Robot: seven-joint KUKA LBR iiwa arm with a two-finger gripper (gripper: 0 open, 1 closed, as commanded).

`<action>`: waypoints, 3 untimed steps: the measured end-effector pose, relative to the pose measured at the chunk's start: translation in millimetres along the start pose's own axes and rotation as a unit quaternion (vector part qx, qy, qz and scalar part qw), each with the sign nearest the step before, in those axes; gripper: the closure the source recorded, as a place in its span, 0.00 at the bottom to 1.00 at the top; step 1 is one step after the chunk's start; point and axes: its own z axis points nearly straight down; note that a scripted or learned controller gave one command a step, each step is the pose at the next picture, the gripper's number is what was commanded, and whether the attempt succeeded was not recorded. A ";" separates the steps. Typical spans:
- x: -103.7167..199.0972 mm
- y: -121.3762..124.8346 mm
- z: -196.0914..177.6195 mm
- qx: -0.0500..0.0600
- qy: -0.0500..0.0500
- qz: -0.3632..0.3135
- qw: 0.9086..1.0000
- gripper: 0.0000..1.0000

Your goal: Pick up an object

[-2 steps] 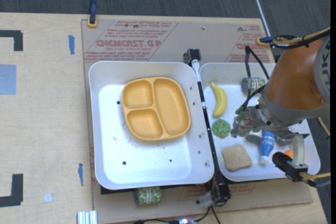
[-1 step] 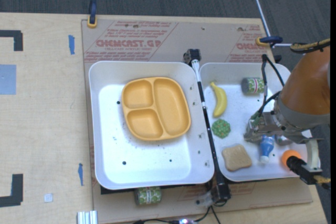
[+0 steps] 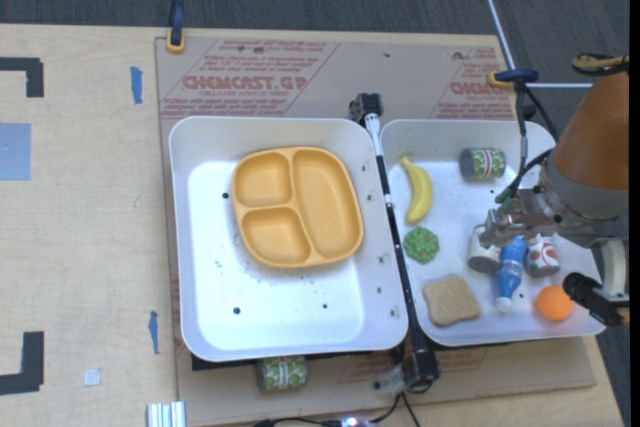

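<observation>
Left bin: yellow tray. Right bin: banana, toast, blue bottle, orange. Tool state unclear.

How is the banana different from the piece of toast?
The banana is yellow, long and curved; the toast is brown, flat and squarish. The banana lies nearer the far end of the right bin; the toast lies at its near edge. Both are play food lying in the same bin, untouched.

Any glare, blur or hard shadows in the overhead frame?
Camera view: even, diffuse light, with soft shadows inside the left bin; no strong glare on the yellow plate; bench and right bin items sharp; the tool area is cluttered and slightly soft, so its state is unclear.
</observation>
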 end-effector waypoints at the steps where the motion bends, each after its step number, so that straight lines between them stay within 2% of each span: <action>1: 90.9 59.7 -8.7 0.001 0.001 -0.001 1.000 1.00; 2: 20.7 67.3 55.8 0.003 0.000 0.001 1.000 1.00; 3: -20.2 42.0 89.3 0.000 0.001 0.000 1.000 1.00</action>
